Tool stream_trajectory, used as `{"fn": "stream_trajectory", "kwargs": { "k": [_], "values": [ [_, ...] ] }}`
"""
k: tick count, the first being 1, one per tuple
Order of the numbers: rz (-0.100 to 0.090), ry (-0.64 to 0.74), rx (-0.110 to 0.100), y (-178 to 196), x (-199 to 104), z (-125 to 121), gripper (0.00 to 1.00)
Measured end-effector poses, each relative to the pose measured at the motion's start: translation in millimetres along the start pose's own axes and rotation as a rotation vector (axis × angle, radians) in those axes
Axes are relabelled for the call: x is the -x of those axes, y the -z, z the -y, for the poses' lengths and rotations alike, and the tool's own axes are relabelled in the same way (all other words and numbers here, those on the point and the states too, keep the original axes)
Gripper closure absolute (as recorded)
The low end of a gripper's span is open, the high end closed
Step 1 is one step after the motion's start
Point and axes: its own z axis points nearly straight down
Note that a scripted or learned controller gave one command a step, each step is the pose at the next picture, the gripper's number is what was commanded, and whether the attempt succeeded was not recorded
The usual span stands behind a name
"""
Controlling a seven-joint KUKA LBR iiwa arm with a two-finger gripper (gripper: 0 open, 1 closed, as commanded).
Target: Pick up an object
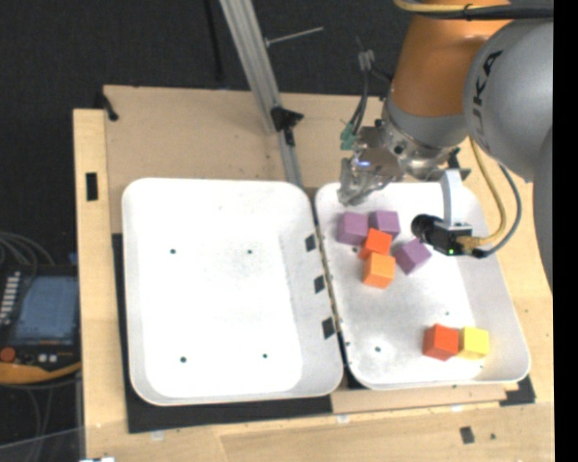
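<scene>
the gripper (358, 187) hangs over the purple block (353, 227) (jaws – can't tell). next, i think – go down and grab.

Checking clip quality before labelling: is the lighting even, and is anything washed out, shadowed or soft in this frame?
Camera view: both white bins, the left bin and the right bin, are bright but not blown out, and the specks on them stay visible; the blocks throw only faint shadows; the gripper looks soft, while the yellow block is sharp; the surroundings are dark.
</scene>
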Motion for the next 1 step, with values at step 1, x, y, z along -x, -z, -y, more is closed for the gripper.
{"fn": "stream_trajectory", "kwargs": {
  "k": [1],
  "values": [
    [-0.001,0.000,-0.001,-7.8,-45.6,2.5,1.00]
  ]
}}
